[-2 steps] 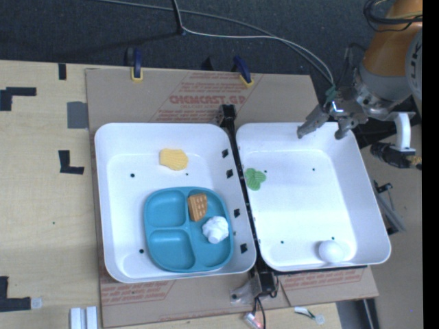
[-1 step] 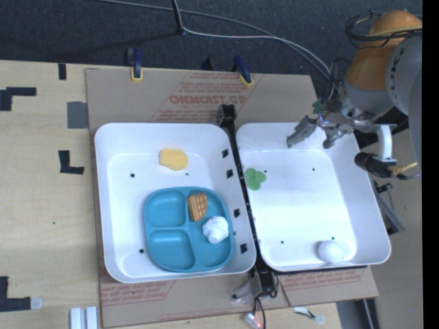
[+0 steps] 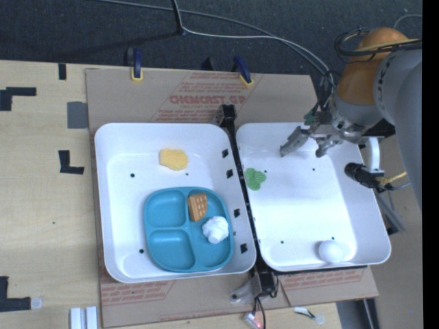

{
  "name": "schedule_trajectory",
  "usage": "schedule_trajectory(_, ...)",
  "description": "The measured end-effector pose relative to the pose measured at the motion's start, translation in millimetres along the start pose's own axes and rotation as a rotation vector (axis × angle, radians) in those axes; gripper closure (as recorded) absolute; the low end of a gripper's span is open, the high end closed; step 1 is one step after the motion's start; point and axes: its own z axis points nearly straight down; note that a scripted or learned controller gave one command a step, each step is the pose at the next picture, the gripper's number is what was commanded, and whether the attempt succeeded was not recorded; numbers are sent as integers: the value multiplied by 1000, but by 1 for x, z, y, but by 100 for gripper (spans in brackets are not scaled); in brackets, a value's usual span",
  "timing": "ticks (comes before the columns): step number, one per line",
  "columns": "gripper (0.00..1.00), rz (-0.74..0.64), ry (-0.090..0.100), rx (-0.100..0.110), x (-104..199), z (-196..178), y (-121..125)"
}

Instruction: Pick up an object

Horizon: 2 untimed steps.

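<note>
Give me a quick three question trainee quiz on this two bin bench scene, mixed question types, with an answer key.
1. True or false: the two-finger gripper hangs above the right white bin.
2. Which item lies in the left white bin but off the blue compartment tray? A) yellow lumpy piece B) tan waffle-like block C) white crumpled lump
3. Fill in: the small green leafy object lies near the right bin's ____ wall.

Key: 1 true; 2 A; 3 left.

Blue tray (image 3: 164,247), green toy (image 3: 255,179)
</note>
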Motion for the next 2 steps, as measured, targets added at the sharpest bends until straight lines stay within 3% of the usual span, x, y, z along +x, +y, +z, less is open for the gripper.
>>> schedule_trajectory(1,0,0,0,1,-9,51,1)
schedule_trajectory(2,100,-1,-1,-4,-9,38,3)
